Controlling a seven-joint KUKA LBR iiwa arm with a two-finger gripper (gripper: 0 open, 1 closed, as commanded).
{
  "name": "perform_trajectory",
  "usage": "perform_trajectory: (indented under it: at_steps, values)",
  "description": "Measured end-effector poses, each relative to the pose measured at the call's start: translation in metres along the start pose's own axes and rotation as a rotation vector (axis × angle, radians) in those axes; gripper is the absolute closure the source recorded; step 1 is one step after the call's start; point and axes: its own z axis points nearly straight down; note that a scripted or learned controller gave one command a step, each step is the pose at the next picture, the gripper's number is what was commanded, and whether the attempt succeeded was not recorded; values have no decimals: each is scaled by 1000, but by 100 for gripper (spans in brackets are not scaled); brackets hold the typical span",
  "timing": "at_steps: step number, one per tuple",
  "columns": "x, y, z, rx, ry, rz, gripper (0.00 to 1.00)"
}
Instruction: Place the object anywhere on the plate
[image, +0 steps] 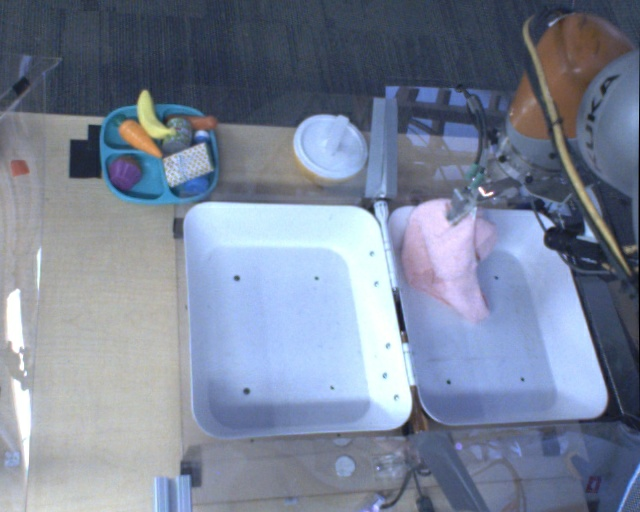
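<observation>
Pink cloth (447, 258) in right bin (540, 390), upper left part, draped down toward frame centre-right. Long axis slanting from top edge near gripper (468, 203) down to lower right. Top corner lifted and pinched between gripper fingers; rest hanging or trailing on bin floor, cannot tell which. Plate (158, 155) well apart, upper left of frame, blue, loaded with toy food. Next move, by judgement: carry leftward across left bin (285, 320), past white lidded cup (330, 147).

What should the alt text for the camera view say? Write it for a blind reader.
A grey robot arm's gripper holds up a soft pink cloth over the right white bin, beside the left white bin. Behind them sit a blue divided plate of toy food and a white lidded container.
</observation>
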Motion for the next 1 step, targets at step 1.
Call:
perform_trajectory:
  at_steps: [1]
  values:
    - [1,2,-17,0,0,-5,100]
